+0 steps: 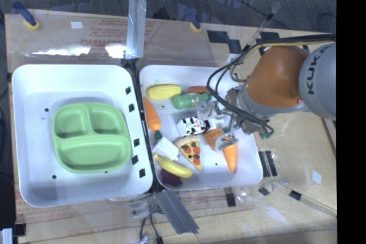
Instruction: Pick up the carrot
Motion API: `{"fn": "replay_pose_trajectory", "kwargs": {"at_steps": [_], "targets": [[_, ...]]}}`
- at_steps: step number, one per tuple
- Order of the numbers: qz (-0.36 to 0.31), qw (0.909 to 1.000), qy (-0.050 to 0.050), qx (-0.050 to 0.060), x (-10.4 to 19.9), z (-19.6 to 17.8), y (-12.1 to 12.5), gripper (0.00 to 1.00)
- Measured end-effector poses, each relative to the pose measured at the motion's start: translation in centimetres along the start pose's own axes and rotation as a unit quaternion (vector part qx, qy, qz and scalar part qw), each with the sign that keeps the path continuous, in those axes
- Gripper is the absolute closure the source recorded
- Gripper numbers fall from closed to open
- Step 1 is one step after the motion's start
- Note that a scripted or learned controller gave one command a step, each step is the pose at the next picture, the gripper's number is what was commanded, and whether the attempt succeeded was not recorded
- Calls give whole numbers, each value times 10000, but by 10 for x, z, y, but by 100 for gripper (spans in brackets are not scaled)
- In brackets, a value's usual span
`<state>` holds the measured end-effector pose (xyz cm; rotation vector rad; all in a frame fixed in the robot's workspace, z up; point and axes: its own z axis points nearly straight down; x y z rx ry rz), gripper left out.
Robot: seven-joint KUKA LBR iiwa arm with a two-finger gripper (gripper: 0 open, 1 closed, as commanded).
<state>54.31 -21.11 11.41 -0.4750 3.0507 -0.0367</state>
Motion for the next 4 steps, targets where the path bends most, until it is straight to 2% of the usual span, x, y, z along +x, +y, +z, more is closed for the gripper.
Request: {"fn": "replay_pose_trajectory", "kwargs": {"at_steps": [1,2,3,4], "targets": [[-368,9993,-28,23,33,-2,10,0],[-1406,9901,-24,36,31,-2,7,0],[-2355,9719,-10,16,37,-1,11,0],[-1957,9807,21,-19,42,0,12,0]]}}
